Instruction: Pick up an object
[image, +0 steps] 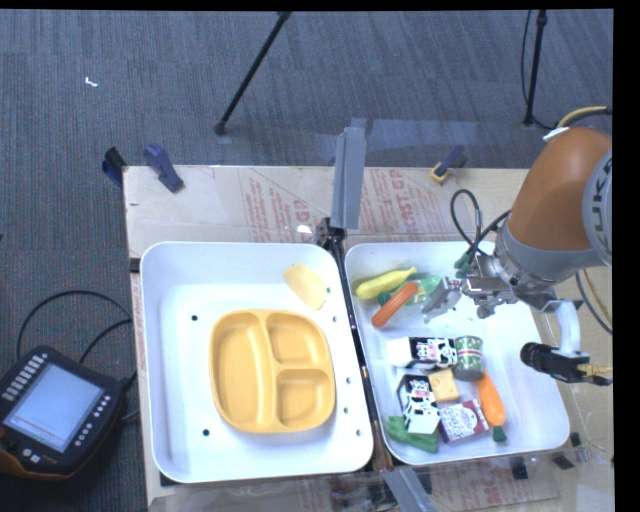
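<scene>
You saw the tool over the right bin's far edge, grip state indiscernible; no object was lifted, so picking remained

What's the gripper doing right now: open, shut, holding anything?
Gripper: over the right bin, near the toy carrot. Open or shut cannot be told, and nothing is visibly held.

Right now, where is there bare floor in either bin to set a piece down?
Left bin: open strips all around the yellow divided tray, widest along its left wall; a pale yellow piece takes the top corner. Right bin: crowded from the banana down to the carrot; bare only by its lower left wall.
</scene>
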